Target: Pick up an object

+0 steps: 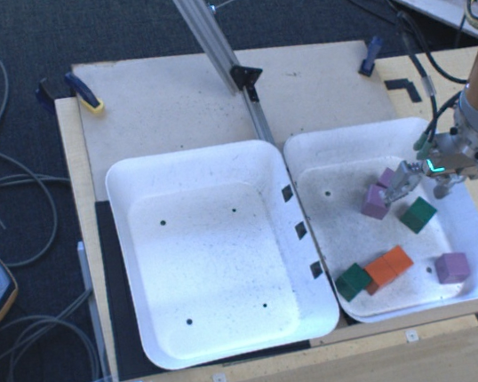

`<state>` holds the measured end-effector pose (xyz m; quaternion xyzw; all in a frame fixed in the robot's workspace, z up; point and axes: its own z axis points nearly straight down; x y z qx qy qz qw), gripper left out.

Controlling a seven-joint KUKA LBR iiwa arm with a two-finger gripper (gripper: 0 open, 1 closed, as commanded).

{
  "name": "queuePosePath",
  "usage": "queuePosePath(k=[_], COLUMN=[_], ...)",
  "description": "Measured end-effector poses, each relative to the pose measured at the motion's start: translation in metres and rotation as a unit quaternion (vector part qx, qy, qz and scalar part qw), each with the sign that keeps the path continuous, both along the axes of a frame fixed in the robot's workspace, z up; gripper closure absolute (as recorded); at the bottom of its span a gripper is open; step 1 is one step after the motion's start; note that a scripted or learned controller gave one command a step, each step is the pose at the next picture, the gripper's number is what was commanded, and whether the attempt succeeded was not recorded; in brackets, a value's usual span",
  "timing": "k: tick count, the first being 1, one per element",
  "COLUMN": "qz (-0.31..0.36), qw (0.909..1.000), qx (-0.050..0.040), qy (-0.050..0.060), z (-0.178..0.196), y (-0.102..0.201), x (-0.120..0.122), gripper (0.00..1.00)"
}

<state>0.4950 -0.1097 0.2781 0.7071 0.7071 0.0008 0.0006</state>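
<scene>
1. Desk (169,89): pale board top carrying two shallow white bins side by side; a blue clamp (84,91) sat at its far left corner and another (370,56) near its far right corner
2. Left bin (131,248): white, speckled floor, four small dark holes
3. Right bin (305,153): white, holding five blocks
4. Purple block (375,201): near the middle of the right bin, tilted, with a second purple piece (387,177) just behind it toward the far edge
5. Green block (419,215): right of centre, just beside the purple block
6. Dark green block (353,280): by the near edge, touching the orange block (388,265)
7. Purple block (452,267): near right corner of the right bin
8. Tool (404,184): reached in over the right edge of the right bin, its tips low beside the central purple block; I could not tell how far apart they stood, nor whether they had hold of the block
9. Metal pole (209,33): slanted from the far edge down to the gap between the bins
</scene>
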Motion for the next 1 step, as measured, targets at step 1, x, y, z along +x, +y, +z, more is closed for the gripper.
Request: queuePosePath(k=[1], qz=[0.001], qw=[1.0], qx=[0.0013], qy=[0.005], z=[-0.0676], y=[0.0191], x=[0.0267], gripper=[0.0])
